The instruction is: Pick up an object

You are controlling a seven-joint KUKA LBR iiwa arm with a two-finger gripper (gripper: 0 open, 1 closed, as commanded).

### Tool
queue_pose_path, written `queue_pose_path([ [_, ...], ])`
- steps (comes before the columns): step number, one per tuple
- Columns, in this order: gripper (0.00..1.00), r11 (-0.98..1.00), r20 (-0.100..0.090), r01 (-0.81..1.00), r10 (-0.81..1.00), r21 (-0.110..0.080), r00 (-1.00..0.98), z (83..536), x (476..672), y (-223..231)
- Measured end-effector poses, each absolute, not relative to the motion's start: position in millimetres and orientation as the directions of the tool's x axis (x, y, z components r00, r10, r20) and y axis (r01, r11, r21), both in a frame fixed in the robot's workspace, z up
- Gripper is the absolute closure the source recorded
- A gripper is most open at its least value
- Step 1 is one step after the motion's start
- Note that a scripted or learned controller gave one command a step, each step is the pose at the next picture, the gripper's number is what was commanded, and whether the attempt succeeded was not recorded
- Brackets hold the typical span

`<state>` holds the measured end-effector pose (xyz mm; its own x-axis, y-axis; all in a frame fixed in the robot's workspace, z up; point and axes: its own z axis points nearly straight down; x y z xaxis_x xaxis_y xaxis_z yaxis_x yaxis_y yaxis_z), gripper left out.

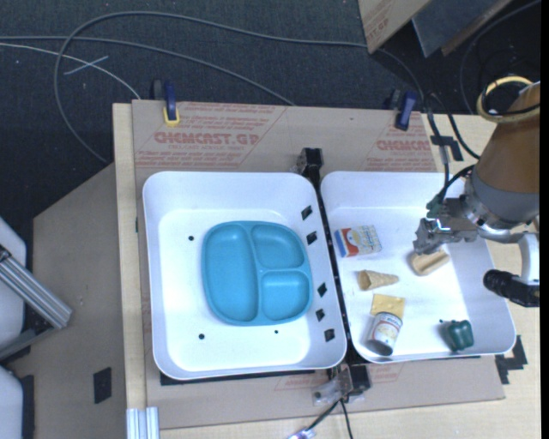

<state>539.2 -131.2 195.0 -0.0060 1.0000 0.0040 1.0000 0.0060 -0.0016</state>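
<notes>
Blue divided plate (256, 273), white bins (171, 257), green pepper (457, 334), tan wedge (377, 279), yellow block (388, 304)

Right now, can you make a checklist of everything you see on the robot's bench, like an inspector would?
Surface: brown board bearing two white bins, left bin and right bin, side by side.
Job's things: in the right bin, a small box, a tan wedge, a yellow block, a can lying on its side, a green pepper and a tan block.
Clutter: blue divided plate in the left bin.
Tool: tool sits just above the tan block; grip cannot be told.
Cables: thin cables on the dark floor.
Surroundings: cardboard at the top; two clamps on the board's far edge.
</notes>
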Motion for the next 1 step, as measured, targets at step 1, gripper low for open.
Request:
queue_pose_path([
  [1, 1.00, 0.005, 0.001, 1.000, 1.000, 0.002, -0.005, 209.8, 549.2, -80.7],
])
